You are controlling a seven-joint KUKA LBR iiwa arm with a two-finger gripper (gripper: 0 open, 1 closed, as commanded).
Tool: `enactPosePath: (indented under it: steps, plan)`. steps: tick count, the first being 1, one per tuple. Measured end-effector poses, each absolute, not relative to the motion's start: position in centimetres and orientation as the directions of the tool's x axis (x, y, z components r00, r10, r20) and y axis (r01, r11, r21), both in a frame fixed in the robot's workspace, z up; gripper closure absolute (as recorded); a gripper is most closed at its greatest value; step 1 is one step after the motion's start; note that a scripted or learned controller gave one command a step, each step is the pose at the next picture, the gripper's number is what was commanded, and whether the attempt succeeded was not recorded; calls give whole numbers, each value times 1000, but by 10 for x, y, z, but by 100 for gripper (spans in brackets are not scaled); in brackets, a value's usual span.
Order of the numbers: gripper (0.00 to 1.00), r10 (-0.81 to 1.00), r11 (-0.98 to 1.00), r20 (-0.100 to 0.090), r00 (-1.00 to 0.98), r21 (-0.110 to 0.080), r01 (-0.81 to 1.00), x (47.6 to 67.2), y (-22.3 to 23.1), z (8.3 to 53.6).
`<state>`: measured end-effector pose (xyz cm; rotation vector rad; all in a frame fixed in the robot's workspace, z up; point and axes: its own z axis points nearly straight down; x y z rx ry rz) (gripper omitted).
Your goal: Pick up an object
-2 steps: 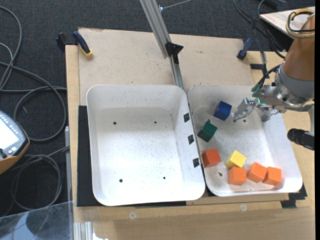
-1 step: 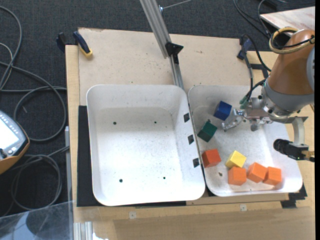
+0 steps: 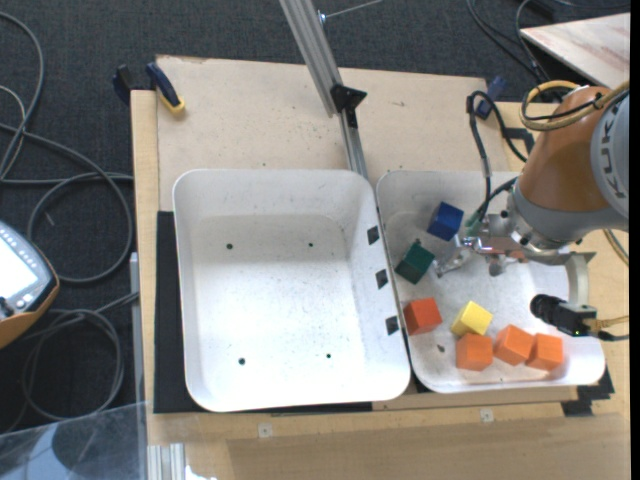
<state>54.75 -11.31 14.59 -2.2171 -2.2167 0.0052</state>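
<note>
Looking down from the overhead cam, I've got the gripper (image 3: 462,251) low in the right bin (image 3: 590,373), parked between the blue cube (image 3: 446,219) and the green cube (image 3: 415,262). Can't tell how wide the fingers are, too small and cluttered, and nothing I see is clearly between them. Yellow cube (image 3: 473,318) and the orange cubes (image 3: 505,348) sit nearer the front wall. Left bin (image 3: 185,268) has no blocks. So I'd say the pick isn't done yet: the grab and the lift are both left.

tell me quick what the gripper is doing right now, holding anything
Gripper: low in the right bin, between the blue block and green block; no block visibly between its fingers, and open or shut cannot be told.
</note>
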Motion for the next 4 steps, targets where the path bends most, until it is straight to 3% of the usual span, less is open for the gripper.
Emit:
enactPosePath:
  steps: [1, 2, 4]
  plan:
    - [0, 1000, -2, 1, 2, 4, 1000, 550, -115, 105]
    - [100, 1000, -1, 0, 1, 10, 1000, 552, -114, 116]
    - [100, 1000, 2, -1, -2, 7, 1000, 556, -125, 215]
